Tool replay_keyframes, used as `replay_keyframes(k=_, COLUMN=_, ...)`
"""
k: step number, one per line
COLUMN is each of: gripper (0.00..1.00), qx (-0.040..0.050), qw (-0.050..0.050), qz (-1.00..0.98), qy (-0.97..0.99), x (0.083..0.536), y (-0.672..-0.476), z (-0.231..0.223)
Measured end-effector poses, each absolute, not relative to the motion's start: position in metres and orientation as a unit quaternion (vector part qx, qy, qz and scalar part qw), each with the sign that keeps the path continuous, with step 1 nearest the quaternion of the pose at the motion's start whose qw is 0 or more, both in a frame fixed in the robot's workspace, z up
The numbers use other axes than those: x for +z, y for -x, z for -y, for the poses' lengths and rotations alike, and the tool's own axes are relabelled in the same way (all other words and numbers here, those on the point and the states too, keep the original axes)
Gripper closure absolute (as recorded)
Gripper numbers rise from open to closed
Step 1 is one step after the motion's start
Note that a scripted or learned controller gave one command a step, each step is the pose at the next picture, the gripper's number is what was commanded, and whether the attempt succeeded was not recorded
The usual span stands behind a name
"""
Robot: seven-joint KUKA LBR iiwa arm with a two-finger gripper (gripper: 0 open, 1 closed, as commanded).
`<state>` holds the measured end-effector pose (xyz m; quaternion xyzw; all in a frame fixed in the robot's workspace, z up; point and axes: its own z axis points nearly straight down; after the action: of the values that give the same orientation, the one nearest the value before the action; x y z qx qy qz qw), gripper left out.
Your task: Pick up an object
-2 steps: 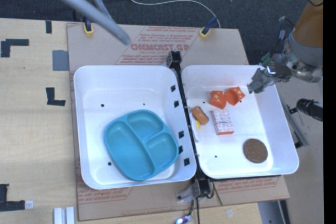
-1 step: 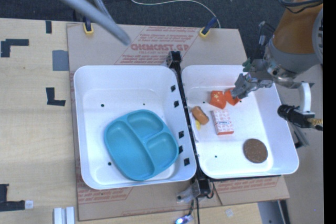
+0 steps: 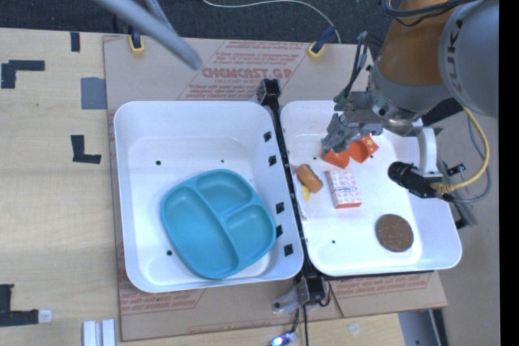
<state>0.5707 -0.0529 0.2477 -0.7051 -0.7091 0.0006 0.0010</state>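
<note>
Hovering near right bin's [image 3: 438,255] far edge, gripper [image 3: 340,143] half hides crumpled orange packet [image 3: 362,149]; grip state unclear; round brown disc [image 3: 394,232] near front edge.

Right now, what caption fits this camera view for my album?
Robot gripper hovers by an orange toy near a small box, with a blue plate next door.

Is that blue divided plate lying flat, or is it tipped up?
Flat. The blue plate rests face up on the left bin's floor, all three compartments showing and nothing in them.
</note>
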Motion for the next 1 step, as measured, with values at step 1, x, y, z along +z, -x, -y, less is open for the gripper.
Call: replay_keyframes(k=1, gripper=1.0, qx=0.0006, qw=0.002, qz=0.709, qy=0.705, x=0.24, y=-0.559, z=-0.0002)
